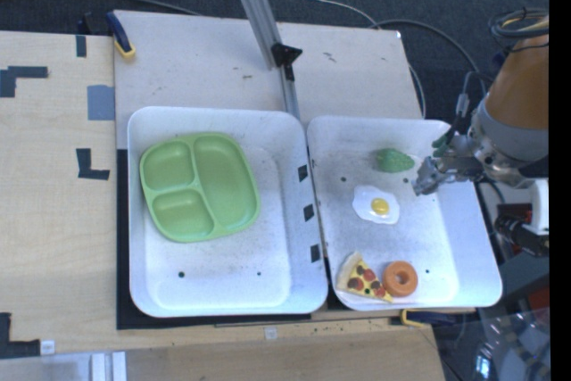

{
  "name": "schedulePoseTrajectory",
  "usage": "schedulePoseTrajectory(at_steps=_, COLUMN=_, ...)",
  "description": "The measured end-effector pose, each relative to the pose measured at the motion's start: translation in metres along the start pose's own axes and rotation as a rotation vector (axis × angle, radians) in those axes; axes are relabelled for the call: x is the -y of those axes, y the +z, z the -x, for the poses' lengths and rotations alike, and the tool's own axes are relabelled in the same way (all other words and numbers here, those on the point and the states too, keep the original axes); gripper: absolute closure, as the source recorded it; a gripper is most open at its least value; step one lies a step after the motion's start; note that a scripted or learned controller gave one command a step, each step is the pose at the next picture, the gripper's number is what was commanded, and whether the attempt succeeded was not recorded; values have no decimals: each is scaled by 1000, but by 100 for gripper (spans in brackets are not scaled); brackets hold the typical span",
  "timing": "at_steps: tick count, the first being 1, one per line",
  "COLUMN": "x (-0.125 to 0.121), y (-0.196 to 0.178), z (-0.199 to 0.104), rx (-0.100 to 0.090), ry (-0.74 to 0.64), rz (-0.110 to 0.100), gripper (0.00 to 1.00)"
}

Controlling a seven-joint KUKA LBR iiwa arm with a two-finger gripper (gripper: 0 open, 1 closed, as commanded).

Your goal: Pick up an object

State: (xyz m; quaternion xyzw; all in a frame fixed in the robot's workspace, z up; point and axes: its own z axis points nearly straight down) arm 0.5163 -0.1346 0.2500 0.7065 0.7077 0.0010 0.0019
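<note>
Pale wooden bench (53,219): carries both bins; blue-grey tape marks toward its left side.

Left shallow white plastic bin (219,290): holds one item.

Right shallow white plastic bin (464,263): touching the left bin along their shared edge; holds four items.

Grey arm with orange band (522,94): enters from the right, over the right bin's upper right corner.

Light green three-compartment plastic plate (198,186): flat in the left bin, toward its upper left.

Dark two-finger gripper (426,178): low over the right bin, near its right wall; whether the fingers are apart or together cannot be told.

Toy fried egg, white with yellow yolk (376,206): mid right bin, just left of and below the fingers, apart from them.

Green leafy toy vegetable (393,161): just left of and slightly above the fingers; not between them.

Toy pizza slice with red toppings (361,277): near edge of the right bin.

Orange toy doughnut (401,277): touching or just beside the pizza slice, on its right
</note>
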Motion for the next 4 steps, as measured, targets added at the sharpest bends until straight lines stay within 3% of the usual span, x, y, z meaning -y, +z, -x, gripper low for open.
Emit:
schedulePoseTrajectory(at_steps=3, x=-55, y=8, z=-155, rx=-3, ry=-6, rz=-5, gripper=100)
schedulePoseTrajectory(at_steps=4, x=-87, y=15, z=-210, rx=-3, ry=-5, rz=-5, gripper=100)
